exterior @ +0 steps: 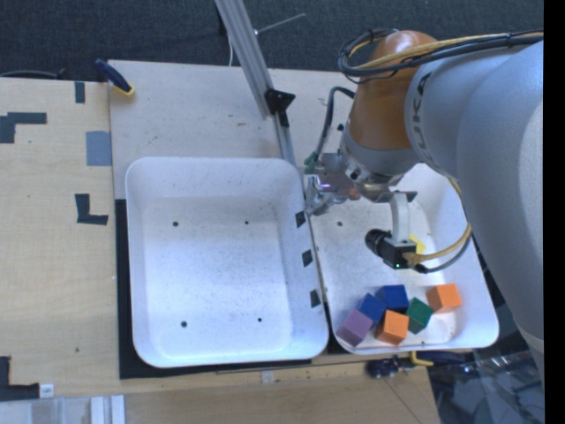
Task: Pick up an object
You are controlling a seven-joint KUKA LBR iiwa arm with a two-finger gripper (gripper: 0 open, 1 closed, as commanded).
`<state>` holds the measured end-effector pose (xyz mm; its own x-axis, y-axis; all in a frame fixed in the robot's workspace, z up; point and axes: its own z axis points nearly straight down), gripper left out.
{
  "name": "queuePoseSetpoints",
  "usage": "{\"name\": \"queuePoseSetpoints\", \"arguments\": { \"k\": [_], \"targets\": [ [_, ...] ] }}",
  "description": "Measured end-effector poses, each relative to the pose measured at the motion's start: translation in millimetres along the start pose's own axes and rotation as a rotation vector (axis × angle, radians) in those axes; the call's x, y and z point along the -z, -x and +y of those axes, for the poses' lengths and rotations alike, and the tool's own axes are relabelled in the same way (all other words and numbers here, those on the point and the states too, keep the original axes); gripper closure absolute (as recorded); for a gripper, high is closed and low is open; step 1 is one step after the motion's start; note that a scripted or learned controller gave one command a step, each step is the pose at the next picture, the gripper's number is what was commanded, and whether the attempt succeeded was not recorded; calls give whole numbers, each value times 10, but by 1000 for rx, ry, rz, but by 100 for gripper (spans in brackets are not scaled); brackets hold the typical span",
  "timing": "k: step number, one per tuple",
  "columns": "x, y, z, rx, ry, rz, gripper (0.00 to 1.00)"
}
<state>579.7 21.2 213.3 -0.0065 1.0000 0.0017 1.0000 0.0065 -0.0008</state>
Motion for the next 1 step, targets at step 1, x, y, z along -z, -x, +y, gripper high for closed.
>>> {"name": "queuePoseSetpoints", "arguments": {
  "k": [1],
  "targets": [
    [188, -466, 321, 0, 3, 0, 100]
  ]
}}
